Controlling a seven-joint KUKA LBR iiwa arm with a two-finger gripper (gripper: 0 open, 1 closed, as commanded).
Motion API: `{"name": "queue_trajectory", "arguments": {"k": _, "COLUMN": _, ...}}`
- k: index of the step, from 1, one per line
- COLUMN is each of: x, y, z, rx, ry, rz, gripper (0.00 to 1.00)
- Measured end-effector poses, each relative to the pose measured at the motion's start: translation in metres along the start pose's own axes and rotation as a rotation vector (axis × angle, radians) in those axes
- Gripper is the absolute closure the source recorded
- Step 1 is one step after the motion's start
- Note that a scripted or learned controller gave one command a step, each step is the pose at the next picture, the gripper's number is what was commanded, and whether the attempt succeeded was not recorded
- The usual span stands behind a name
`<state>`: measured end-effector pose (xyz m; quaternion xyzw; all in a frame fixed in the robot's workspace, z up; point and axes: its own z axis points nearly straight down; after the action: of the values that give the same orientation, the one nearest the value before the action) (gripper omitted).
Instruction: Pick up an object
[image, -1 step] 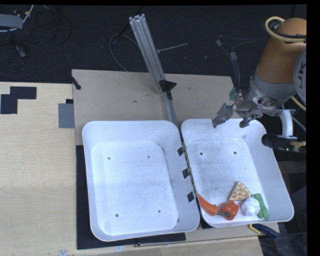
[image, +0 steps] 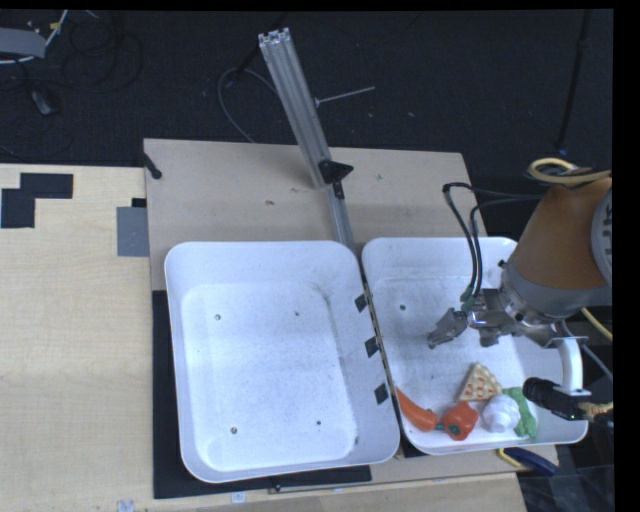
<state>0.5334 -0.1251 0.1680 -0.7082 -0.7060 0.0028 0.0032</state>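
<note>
Camera view shows the end effector (image: 462, 327) hovering in the right bin (image: 420, 262), fingers apparently spread with nothing between them. The objects (image: 470, 408) cluster in that bin's near corner, just beside it, probably where the floor's slope gathers them.

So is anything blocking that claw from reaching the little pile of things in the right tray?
Nothing visible does. The gripper hangs over bare floor of the right bin, and the orange carrot, red piece, cracker-like wedge and white-and-green item lie uncovered along the bin's near edge.
</note>
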Motion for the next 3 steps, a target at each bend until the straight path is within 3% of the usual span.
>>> {"name": "queue_trajectory", "arguments": {"k": 1, "x": 0.009, "y": -0.033, "z": 0.071, "rx": -0.010, "ry": -0.001, "rz": -0.003, "gripper": 0.00}}
{"name": "queue_trajectory", "arguments": {"k": 2, "x": 0.028, "y": 0.017, "z": -0.023, "rx": -0.016, "ry": -0.001, "rz": 0.021, "gripper": 0.00}}
{"name": "queue_trajectory", "arguments": {"k": 3, "x": 0.013, "y": 0.114, "z": 0.031, "rx": -0.003, "ry": 0.000, "rz": -0.004, "gripper": 0.00}}
